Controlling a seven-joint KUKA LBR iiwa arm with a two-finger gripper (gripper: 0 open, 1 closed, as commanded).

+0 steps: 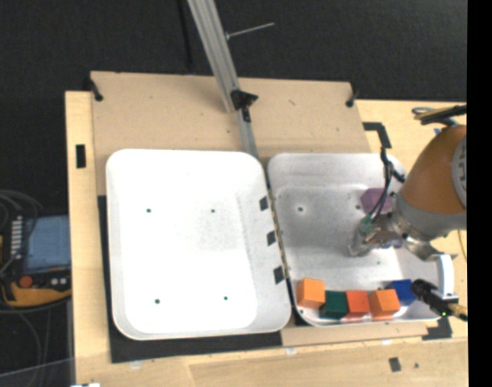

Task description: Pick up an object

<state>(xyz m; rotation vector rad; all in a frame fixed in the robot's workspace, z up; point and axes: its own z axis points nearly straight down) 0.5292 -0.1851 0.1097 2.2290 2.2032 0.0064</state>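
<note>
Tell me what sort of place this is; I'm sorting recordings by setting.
Most likely a robotics lab bench for pick-up trials: a grey and orange arm reaches over two white bins, toy-like coloured blocks line the right bin's near edge, and cables with electronics lie beside the bench.

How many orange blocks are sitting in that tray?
3, all along the right bin's near edge: orange block one leftmost, two beside the green block, three. The arm may hide others.

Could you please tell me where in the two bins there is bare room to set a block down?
The left bin offers bare floor from wall to wall. In the right bin, the far-left part is free, between the dividing wall and the pincer. Its near edge is crowded with a row of orange, green and blue blocks.
</note>
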